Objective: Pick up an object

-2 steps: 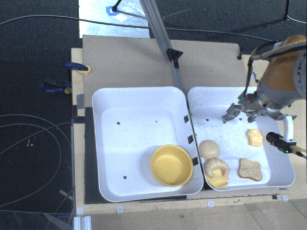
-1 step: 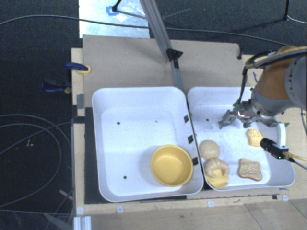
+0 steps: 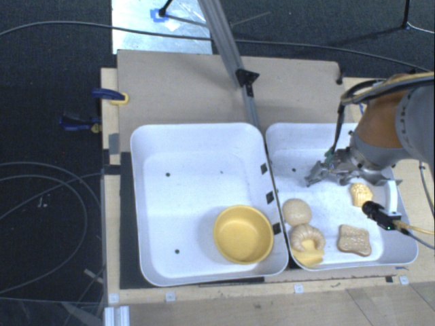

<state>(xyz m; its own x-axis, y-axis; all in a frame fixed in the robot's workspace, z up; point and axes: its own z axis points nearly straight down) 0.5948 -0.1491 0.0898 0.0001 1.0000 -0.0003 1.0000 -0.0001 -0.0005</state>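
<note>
My gripper (image 3: 318, 176) hangs low over the upper middle of the right bin (image 3: 299, 141). Its grey fingers are open and hold nothing. Below it lie a round pale bun (image 3: 296, 211) and a croissant (image 3: 307, 237) resting on a yellow piece (image 3: 310, 257) by the bin's left wall. A tan toast-like slab (image 3: 354, 240) lies at the front right, and a small yellow lumpy piece (image 3: 360, 194) sits just right of the gripper. A yellow bowl (image 3: 243, 233) stands in the front right corner of the left bin (image 3: 170, 148).
A grey pole (image 3: 228, 43) slants down from the top to the divide between the bins. The arm's orange wrist (image 3: 380, 124) reaches in over the right bin's far right edge. Blue clamps (image 3: 88, 121) grip the bench's left side.
</note>
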